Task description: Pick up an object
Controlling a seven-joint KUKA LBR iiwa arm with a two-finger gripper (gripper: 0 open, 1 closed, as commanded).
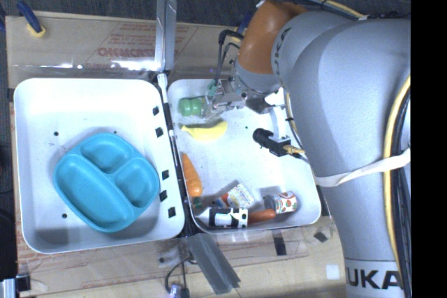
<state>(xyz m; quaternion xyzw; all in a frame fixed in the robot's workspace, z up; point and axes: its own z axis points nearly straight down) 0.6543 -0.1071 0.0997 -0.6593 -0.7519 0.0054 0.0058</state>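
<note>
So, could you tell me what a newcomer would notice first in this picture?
Probably the big grey arm reaching in from the right, its claw low at the back of the right bin, beside a green object. Next, the blue divided plate lying alone in the left bin.

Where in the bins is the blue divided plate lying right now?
In the camera view, the blue divided plate lies in the left white bin, in its lower half, across the divider from the carrot in the right bin.
</note>
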